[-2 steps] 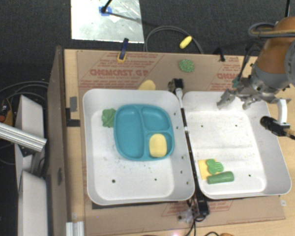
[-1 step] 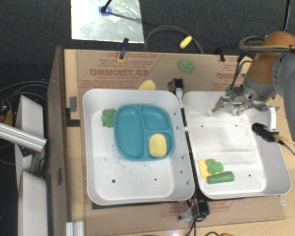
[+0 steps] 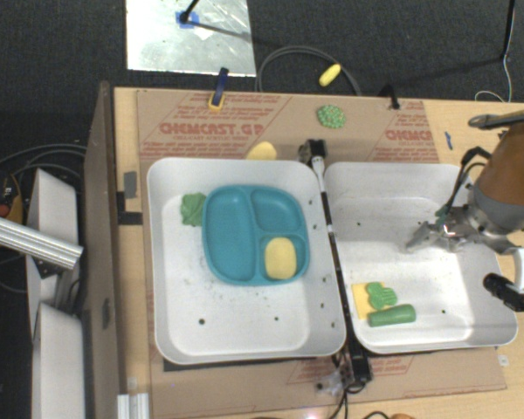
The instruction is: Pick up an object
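Arm (image 3: 513, 177) cut off at right edge; yellow block (image 3: 361, 298) partly hidden, perhaps foam.

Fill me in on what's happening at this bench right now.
A robot arm reaches in from the right, with its gripper over the right bin, and nothing shows between its fingers. Toward the front of that bin lie a green cylinder, a yellow block and a small green piece. The left bin holds a blue divided plate with a yellow item in one compartment, plus a green leafy piece beside the plate.
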Robot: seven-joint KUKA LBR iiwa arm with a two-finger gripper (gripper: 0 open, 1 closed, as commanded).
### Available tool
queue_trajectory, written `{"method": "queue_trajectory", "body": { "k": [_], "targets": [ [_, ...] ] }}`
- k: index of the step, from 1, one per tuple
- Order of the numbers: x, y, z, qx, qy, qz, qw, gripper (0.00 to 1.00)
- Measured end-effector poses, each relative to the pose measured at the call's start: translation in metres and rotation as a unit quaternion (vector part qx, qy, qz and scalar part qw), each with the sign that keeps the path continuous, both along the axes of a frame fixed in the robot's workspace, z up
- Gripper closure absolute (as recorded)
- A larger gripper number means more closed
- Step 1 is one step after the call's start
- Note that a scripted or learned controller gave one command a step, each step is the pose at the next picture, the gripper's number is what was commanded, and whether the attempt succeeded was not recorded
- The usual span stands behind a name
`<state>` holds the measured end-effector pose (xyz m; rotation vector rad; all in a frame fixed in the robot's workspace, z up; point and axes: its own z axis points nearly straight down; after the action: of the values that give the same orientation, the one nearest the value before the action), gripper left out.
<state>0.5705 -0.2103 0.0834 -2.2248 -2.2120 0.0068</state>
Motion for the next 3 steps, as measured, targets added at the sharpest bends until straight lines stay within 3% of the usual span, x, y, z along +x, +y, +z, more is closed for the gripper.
{"method": "queue_trajectory", "body": {
  "k": [1, 2, 3],
  "targets": [
    [0.007, 0.004, 0.012, -0.0007, -0.006, 0.004, 1.0, 1.0],
    [-0.001, 0.003, 0.181, -0.0032, -0.012, 0.005, 0.9999, 1.0],
    [0.039, 0.004, 0.193, -0.0012, -0.007, 0.006, 1.0, 1.0]
  ]
}}
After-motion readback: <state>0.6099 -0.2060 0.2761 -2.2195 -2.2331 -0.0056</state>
